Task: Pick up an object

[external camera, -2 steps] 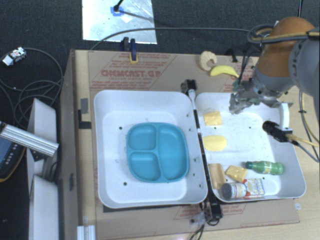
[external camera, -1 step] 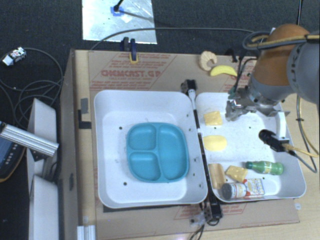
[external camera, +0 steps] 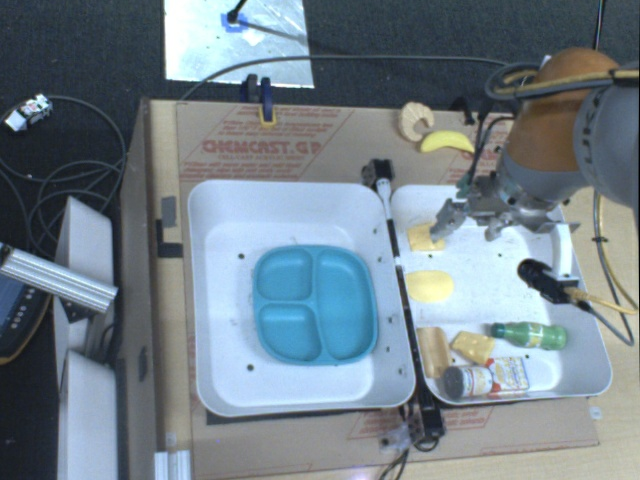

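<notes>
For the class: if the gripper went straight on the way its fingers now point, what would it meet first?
Probably the small yellow block at the right-hand white bin's left wall; the gripper points down-left at it, though height is unclear.

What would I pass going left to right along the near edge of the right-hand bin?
Tan cylinder → can lying on its side → yellow wedge → green bottle lying down.
</notes>
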Action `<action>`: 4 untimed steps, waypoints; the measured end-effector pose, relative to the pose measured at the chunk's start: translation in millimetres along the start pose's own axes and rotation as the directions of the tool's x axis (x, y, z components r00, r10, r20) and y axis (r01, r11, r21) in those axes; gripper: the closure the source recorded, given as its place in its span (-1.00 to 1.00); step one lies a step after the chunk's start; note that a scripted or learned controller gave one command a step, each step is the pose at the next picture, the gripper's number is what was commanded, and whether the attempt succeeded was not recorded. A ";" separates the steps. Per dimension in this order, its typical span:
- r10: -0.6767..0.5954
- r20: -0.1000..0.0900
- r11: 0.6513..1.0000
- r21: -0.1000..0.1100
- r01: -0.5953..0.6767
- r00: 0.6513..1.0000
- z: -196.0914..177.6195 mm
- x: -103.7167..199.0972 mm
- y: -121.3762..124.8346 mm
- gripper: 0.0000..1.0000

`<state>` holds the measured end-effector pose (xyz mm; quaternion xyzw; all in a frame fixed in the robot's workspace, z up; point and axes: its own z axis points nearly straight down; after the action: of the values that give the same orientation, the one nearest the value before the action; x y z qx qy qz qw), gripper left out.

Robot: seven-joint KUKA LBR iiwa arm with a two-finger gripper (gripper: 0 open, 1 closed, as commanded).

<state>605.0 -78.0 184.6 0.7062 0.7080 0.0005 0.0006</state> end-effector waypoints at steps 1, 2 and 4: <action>0.003 0.000 1.000 0.004 -0.003 1.000 83.0 -36.4 -75.8 -1.00; 0.002 0.000 1.000 0.001 -0.002 1.000 100.0 -57.4 -118.6 -1.00; 0.001 -0.002 1.000 -0.003 -0.001 1.000 89.2 -56.7 -117.0 -1.00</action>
<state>488.3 -135.0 95.3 0.7065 0.7077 0.0020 0.0010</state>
